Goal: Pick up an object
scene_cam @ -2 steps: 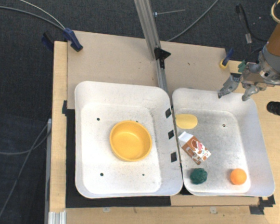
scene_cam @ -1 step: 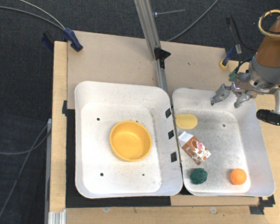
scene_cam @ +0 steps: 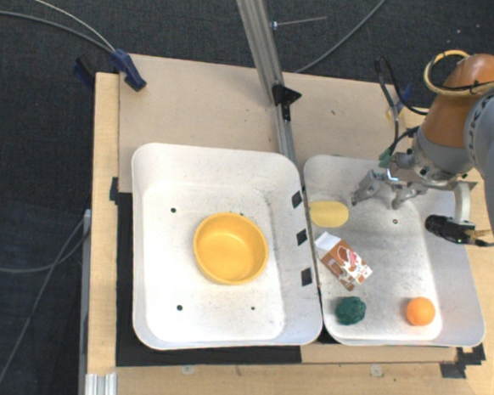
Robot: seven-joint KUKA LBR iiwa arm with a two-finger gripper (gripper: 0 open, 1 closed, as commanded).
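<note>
here the tool (scene_cam: 390, 188) hangs open, empty; yellow lump (scene_cam: 328, 213) and packet (scene_cam: 346, 265) nearby.

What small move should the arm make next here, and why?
Probably shift the hand toward the pale yellow object and descend. The hand sits high in the right bin, apart from everything, and that object lies nearest.
</note>
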